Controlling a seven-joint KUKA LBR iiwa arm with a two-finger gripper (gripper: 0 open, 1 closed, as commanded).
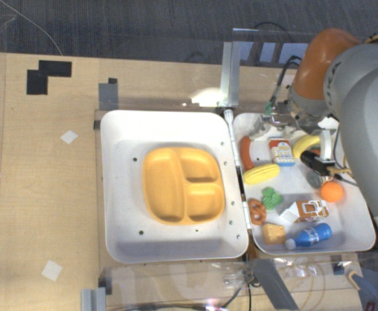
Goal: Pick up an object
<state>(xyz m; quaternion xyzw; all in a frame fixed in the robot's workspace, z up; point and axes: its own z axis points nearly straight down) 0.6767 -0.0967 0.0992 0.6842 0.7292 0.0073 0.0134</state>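
- Arm (364, 102) comes in from the right and covers the far right corner of the right bin (364, 238). Only one arm, so nothing to choose there.
- Left bin (121, 193) holds just a yellow divided tray (182, 183). It sits well apart from the gripper and I judge it not the likely target.
- Right bin carries all the small items, packed close, with bare white floor only in patches.
- Gripper (273, 118) sits at the far end of the right bin, just right of the wall between the bins. Can't tell whether it is open or closed; nothing visibly held.
- Key relation: every candidate lies on the near side of the gripper.
- Closest: small carton (281, 153), straight nearward of the gripper.
- Red sausage (245, 151) lies nearward and left by the divider wall, long axis running far to near.
- Banana (303, 146) is right of the carton, close under the arm.
- Corn cob (260, 173) lies just past the carton, long axis left to right, touching or almost touching the sausage's near end.
- Further toward the near end: green toy (271, 198), pretzel (256, 210), orange ball (331, 192), white packet (310, 208), bread cube (273, 233), blue bottle (311, 236).
- Judgement: the carton needs the shortest move, but its neighbours crowd it.
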